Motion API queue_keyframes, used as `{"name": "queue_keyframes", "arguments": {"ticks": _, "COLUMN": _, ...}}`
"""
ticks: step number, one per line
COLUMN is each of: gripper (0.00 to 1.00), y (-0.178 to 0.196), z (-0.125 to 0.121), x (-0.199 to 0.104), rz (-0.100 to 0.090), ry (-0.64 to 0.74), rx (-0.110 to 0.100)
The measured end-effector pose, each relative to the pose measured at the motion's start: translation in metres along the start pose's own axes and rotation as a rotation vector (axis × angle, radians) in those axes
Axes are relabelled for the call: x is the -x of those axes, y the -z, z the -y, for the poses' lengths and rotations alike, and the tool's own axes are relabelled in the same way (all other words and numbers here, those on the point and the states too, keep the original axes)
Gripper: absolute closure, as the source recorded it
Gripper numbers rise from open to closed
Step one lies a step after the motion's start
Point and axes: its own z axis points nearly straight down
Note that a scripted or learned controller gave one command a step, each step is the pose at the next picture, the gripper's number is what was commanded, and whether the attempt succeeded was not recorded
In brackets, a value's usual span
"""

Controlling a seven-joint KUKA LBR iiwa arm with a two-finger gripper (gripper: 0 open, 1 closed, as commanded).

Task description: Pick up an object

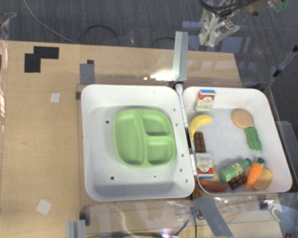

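Several toy foods are crowded along the near edge of the right bin (268,99): a green bottle (234,170), carrot (254,174) and chocolate bar (199,142). The gripper (214,29) is seen high beyond the bins; whether its fingers are spread cannot be told. Nothing is held. A neighbour could be nudged, or a grasp missed, because the pieces are touching.

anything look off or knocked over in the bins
Nothing is spilled or damaged. The toy food is bunched along the right bin's left and lower edges, with the green bottle lying on its side. The green tray sits flat in the left bin.
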Motion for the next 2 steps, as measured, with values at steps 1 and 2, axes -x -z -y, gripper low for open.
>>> {"name": "queue_keyframes", "arguments": {"ticks": 1, "gripper": 1.00, "y": 0.000, "z": -0.043, "x": 0.034, "rz": 0.001, "ry": -0.110, "rx": 0.001}}
{"name": "queue_keyframes", "arguments": {"ticks": 2, "gripper": 1.00, "y": -0.198, "z": -0.026, "x": 0.004, "rz": -0.012, "ry": -0.207, "rx": 0.005}}
